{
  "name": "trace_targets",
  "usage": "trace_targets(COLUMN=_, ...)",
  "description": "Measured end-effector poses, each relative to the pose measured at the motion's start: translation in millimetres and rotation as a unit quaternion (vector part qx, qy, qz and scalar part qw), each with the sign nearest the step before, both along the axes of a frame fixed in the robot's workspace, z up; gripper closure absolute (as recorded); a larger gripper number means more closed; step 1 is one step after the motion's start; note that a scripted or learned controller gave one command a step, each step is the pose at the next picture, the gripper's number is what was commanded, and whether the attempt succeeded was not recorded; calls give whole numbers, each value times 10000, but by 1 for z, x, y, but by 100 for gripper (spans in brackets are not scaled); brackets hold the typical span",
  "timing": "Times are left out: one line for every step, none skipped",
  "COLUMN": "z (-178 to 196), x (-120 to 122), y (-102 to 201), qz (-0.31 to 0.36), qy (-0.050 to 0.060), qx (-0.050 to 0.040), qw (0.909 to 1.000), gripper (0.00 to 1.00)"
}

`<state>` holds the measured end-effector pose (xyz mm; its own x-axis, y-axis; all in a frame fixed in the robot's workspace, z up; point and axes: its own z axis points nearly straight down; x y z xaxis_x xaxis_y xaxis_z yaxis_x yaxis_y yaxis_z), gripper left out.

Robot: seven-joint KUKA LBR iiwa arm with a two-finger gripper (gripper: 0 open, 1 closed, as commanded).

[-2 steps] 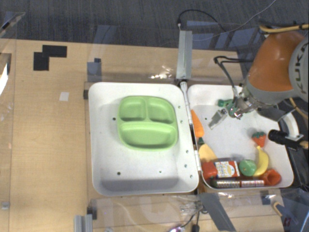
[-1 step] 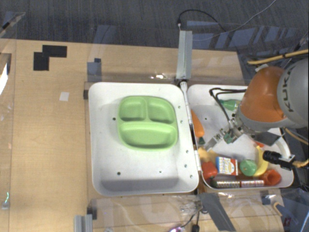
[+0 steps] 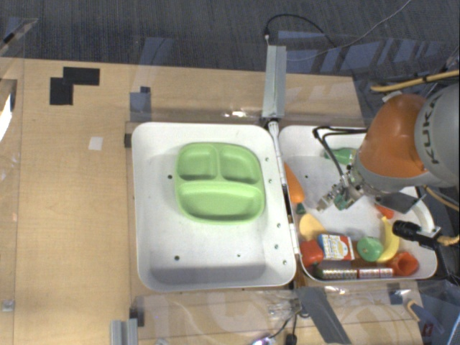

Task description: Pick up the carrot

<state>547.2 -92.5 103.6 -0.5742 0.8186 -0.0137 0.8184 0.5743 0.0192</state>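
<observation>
Slim orange carrot [image 3: 292, 183], tapered, lies lengthwise against the left wall of the right-hand shallow white bin [image 3: 310, 136], about midway along that wall, pointing from the far end toward the near end. Nothing is gripping it. Two-finger gripper [image 3: 338, 197] on the grey arm w/ orange band [image 3: 392, 141] sits near the bin's middle, to the right of the carrot & clear of it; can't tell whether it's spread or closed, the tip is too small & cluttered to read. Just beyond the carrot's near end, by the same left wall, is a yellow rounded toy piece [image 3: 310, 226]; next to that, toward the near left corner, a red ketchup-style bottle w/ white label [image 3: 327, 249] lying on its side. Along the near wall lies a dark bar-shaped item w/ a red end [image 3: 356, 272]. Further right along the near edge: a green rounded toy [image 3: 370, 249], a yellow banana [image 3: 392, 241] curved upright-ish beside it, & an orange-red cup-like piece [image 3: 405, 264] at the near right corner. A pale green object [image 3: 343, 155] shows at the far part of this bin, partly under the arm. The left-hand shallow white bin [image 3: 154, 214] carries a light green three-compartment plastic tray [image 3: 219, 181], set toward its far right part.
</observation>
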Motion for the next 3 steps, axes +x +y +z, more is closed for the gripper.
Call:
trace_targets(z=-12, x=-49, y=-6, qz=-104, qy=1, qx=-8, qw=9999, gripper=100)
trace_targets(z=82, x=-56, y=33, qz=-1369, qy=82, qx=21, qw=9906, gripper=100)
trace_targets(z=-13, x=-56, y=-8, qz=-2258, qy=42, qx=39, qw=9742, gripper=100)
